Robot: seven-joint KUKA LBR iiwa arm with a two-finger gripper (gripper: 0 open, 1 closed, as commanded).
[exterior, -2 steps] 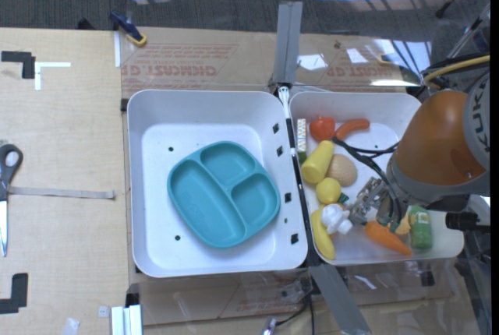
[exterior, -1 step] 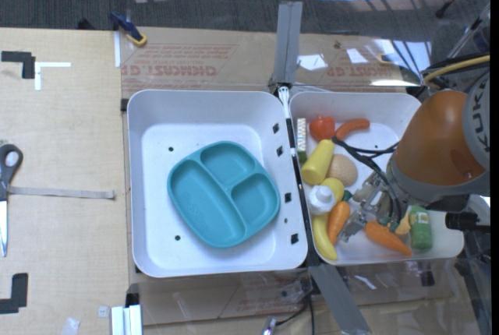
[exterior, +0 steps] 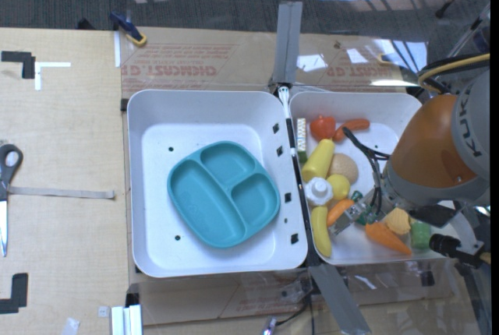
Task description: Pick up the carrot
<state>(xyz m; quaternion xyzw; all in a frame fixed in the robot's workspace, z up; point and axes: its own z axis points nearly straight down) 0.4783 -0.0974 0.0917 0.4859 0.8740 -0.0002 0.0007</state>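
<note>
Now the gripper (exterior: 360,210) is down in the right bin (exterior: 405,102), beside the carrot (exterior: 387,237); jaw state unclear. Next, close squarely on it.

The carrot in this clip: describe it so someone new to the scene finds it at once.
Look in the right bin, at its near edge, below the grey and orange arm. The carrot lies there, pointing toward the near right corner. It is a tapered orange cone beside a yellow piece and a green piece.
</note>
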